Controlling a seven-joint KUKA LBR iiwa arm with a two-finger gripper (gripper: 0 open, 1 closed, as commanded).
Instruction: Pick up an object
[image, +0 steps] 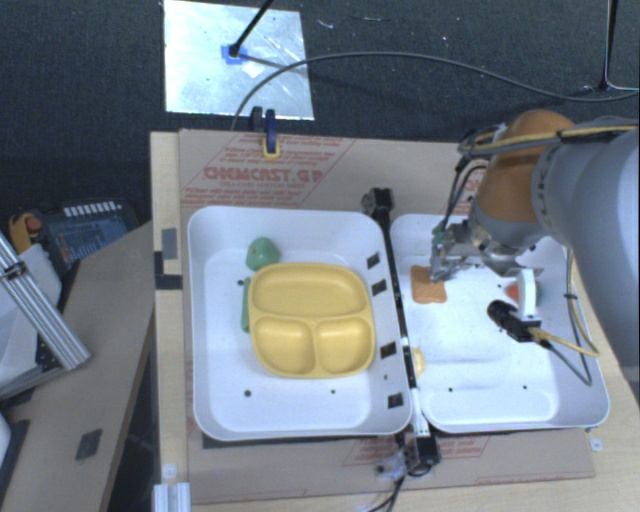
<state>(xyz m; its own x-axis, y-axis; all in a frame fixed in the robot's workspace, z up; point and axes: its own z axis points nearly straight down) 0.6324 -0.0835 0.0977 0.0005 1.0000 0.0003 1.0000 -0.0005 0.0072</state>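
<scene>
Evidently the pick is not yet made: the end effector (441, 270), its grip state impossible to tell, hangs just above the flat orange piece (429, 291) lying in the right bin (500, 400).

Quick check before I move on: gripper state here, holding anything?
Gripper: cannot be told; it is low in the right bin, right above the orange piece, with no object visibly held.
</scene>
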